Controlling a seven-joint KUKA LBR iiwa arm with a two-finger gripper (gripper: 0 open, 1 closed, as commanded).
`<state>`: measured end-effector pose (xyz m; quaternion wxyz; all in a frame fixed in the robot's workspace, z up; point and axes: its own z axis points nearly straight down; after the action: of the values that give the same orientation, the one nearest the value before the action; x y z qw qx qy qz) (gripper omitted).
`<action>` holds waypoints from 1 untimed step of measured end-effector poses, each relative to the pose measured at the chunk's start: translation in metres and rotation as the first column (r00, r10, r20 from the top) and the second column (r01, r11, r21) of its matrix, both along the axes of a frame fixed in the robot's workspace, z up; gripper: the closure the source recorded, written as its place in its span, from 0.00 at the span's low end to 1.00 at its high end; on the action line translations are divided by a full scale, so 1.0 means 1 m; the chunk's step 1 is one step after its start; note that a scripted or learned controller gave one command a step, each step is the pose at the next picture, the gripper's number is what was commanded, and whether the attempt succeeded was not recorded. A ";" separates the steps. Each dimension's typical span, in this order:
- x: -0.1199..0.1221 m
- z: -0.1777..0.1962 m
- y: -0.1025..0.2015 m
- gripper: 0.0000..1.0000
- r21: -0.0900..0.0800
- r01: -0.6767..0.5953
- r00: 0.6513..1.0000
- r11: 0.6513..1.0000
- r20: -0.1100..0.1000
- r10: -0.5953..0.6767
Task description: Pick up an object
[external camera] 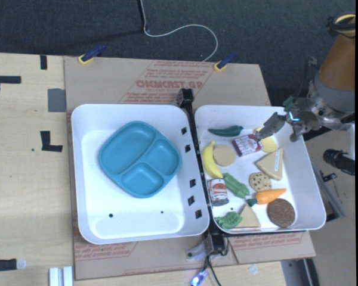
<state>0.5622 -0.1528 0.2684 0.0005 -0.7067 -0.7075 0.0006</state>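
You get bright, even light from above, with no hard glare; the 2 white bins (pixel 83 159) read near pure white, and the left one's floor looks washed out beside the blue tray (pixel 140 159). Shadows are soft and short, darkest along the divider (pixel 194 154) between the bins and under the tray's edge. The picture is a little soft and grainy, so small food items blur, and the arm (pixel 340 64) at the right looks slightly smeared.

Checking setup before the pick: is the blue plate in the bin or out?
In: the blue plate lies flat inside the left bin.
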 end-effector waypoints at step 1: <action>-0.061 0.021 0.037 0.00 0.003 -0.002 1.000 1.000 -0.001 0.002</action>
<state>0.5007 -0.1161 0.2898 0.0019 -0.7060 -0.7082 0.0002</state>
